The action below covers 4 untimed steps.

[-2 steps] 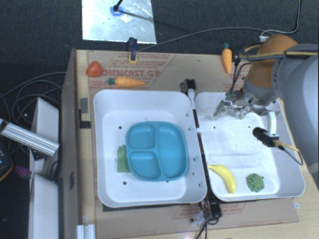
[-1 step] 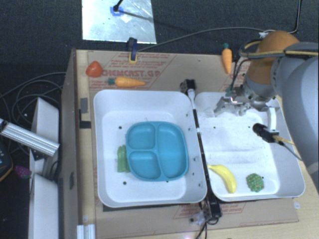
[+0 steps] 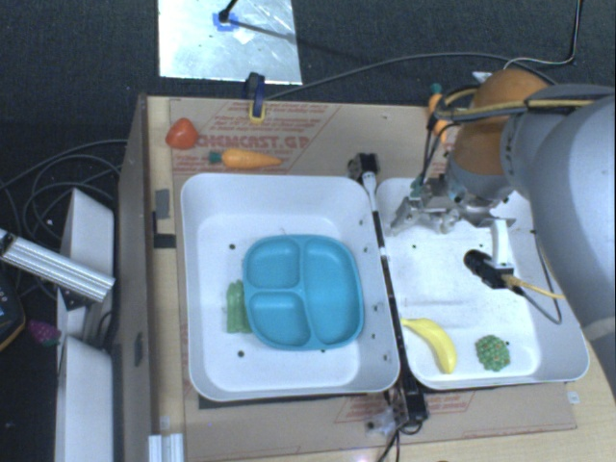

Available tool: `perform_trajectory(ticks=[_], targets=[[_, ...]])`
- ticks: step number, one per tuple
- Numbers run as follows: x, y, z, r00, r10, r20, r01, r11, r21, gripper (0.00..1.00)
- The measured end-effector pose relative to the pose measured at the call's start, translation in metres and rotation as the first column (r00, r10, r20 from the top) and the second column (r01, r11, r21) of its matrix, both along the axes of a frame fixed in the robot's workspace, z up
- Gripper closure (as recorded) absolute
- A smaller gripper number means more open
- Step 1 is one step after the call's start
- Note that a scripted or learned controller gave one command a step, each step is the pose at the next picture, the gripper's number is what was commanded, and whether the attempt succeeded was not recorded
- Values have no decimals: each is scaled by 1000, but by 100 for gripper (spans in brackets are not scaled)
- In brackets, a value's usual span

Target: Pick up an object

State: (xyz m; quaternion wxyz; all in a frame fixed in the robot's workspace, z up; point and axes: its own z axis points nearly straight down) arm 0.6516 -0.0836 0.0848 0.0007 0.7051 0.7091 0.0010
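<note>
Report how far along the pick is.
Done: nothing looks lifted; the banana and the green broccoli-like piece lie on the floor of the right bin. In hand: the arm's hand sits low over that bin's far end, apart from both; whether it grips anything cannot be told. Left: reach an object, close on it, and lift.
</note>
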Motion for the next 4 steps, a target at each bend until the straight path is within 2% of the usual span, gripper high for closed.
perform_trajectory(ticks=[1,3,4], targets=[[17,-32,0,1000,-4,1,4,1000,-1,0],[18,-4,23,1000,0,1,0,1000,-1,0],[2,-8,13,1000,-4,0,4,1000,-1,0]])
